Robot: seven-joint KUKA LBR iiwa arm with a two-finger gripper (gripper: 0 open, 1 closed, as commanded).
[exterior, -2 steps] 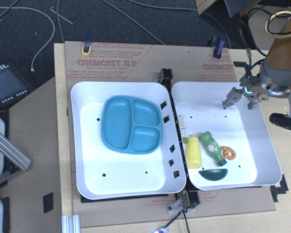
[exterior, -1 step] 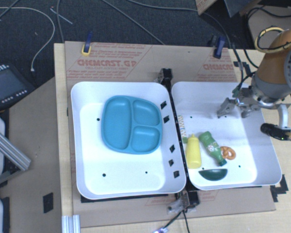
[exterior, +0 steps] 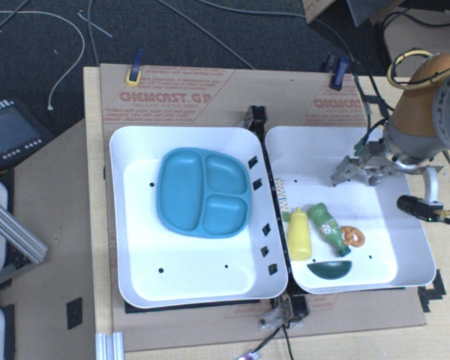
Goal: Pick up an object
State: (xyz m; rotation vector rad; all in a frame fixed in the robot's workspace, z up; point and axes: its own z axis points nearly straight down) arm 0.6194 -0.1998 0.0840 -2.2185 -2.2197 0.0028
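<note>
Even overhead light, soft focus throughout.
White bins (exterior: 135, 223) glare slightly; faint shadows hug their rims, and corners beyond the bench fall dim.

The single camera is fixed high above the table (exterior: 210, 88) and looks down at a slant, far enough to take in both white bins (exterior: 135, 201) and the floor behind.

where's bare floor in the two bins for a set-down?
Left bin: a bare strip along the near edge below the blue divided plate, and a thinner one along its left wall. Right bin: bare far-left corner, left of the hand. Crowded: the right bin's near left, where the yellow bottle, green bottle, pretzel and dark green bowl cluster.
</note>
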